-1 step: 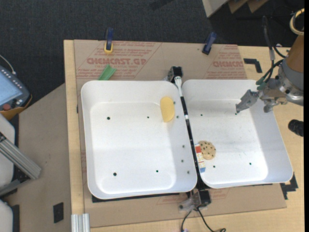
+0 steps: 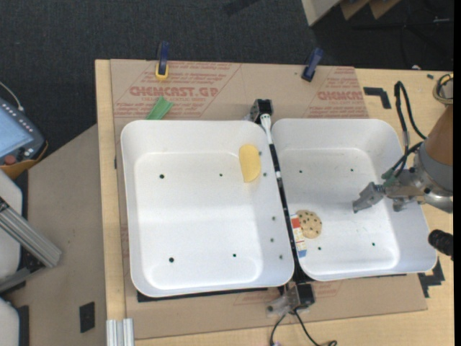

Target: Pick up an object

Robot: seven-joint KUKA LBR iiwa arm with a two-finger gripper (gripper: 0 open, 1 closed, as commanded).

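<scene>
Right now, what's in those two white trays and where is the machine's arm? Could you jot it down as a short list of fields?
left bin: holds a yellow oblong piece near its upper right corner
right bin: holds a round cookie-like disc near its lower left, by the divider
small card: red, white and blue, beside the disc
arm: reaches in from the right
tool: over the right bin, apart from the disc
tool holding anything: nothing seen between its tips
</scene>
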